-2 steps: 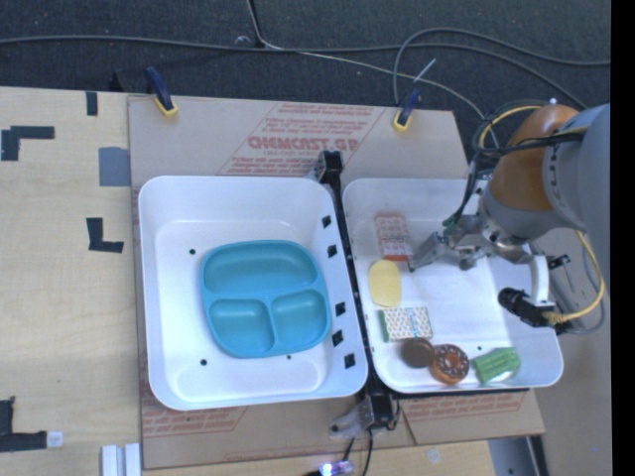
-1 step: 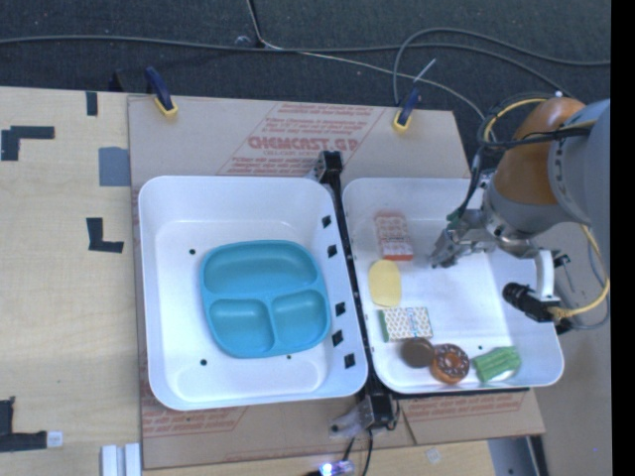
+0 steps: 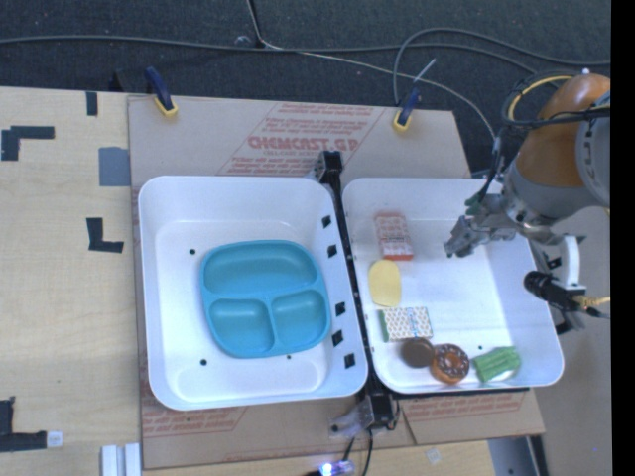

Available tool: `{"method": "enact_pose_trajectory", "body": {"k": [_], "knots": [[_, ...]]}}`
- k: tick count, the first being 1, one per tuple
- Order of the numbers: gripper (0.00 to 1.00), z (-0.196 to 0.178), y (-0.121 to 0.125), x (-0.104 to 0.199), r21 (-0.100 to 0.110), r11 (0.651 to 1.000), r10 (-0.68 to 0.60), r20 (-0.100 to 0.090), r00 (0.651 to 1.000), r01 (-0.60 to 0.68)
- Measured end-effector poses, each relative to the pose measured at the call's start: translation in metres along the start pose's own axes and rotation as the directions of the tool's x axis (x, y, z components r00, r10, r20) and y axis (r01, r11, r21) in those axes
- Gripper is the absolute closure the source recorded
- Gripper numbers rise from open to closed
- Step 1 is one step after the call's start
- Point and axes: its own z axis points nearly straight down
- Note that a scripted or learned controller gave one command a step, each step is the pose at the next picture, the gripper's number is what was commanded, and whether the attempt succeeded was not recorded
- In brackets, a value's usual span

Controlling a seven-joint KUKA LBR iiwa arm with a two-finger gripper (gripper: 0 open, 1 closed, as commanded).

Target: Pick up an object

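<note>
— Can you read any writing on the bench?

— Yes, you can see red letters on the cardboard sheet under the bins. The big word looks like "CHEMCAST GP", printed at a slant. The smaller red lines above and below it are too blurred to read.

— And on the objects?

— The small red and white packet has some print, but you cannot read it.

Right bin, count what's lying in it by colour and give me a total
Right bin:
Red and white: 1, packet
Yellow: 1, lemon
Patterned white: 1, box
Brown: 2, cookie and donut
Green: 1, green item
Total: 6
</note>
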Motion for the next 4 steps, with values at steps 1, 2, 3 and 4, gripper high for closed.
{"method": "enact_pose_trajectory", "body": {"k": [1, 2, 3, 4], "knots": [[1.0, -0.064, 0.001, 0.0, -0.004, 1.0, -0.001, 0.002, 1.0, 0.001], [1.0, -0.075, 0.001, 0.001, 0.001, 1.0, -0.001, 0.0, 1.0, 0.001], [1.0, -0.084, 0.004, 0.055, 0.002, 1.0, -0.005, -0.001, 1.0, 0.005], [1.0, -0.071, 0.008, 0.111, 0.004, 1.0, -0.006, -0.002, 1.0, 0.006]]}}
